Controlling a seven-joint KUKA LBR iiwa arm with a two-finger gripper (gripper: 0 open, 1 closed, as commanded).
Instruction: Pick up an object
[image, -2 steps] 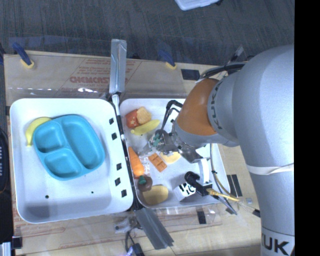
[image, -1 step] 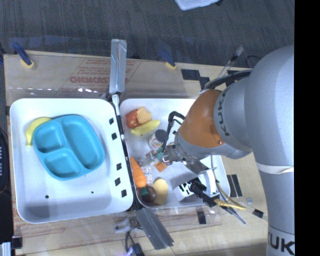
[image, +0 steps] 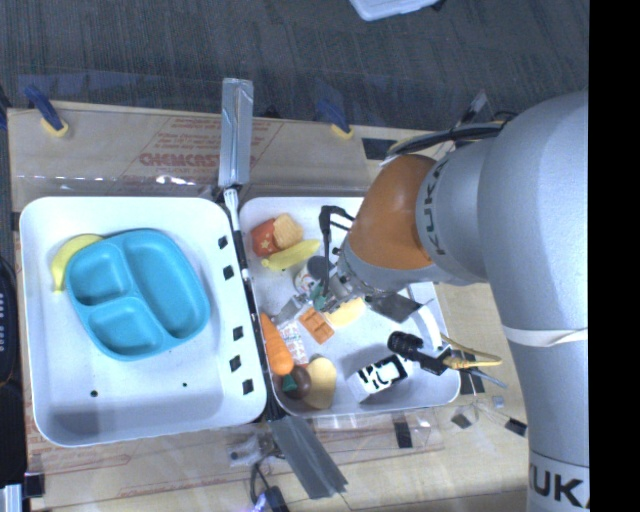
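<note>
The right bin (image: 425, 392) holds several toy foods. At its back lie a red and tan piece (image: 272, 235) and a yellow-green piece (image: 290, 256). An orange carrot (image: 275, 343) lies along the left wall, and a tan pear-like piece (image: 320, 378) sits in the front corner beside a dark one (image: 299, 383). My gripper (image: 312, 292) is low over the middle of this bin. A small orange block (image: 318, 326) and a pale yellow piece (image: 346, 313) lie just in front of it. Nothing shows clearly between its tips.
The left bin (image: 60, 400) holds a blue divided plate (image: 140, 290) with a yellow banana (image: 68, 254) poking out from under its back left edge. A metal divider bar (image: 235, 130) runs between the bins. The arm's bulk covers the right bin's right side.
</note>
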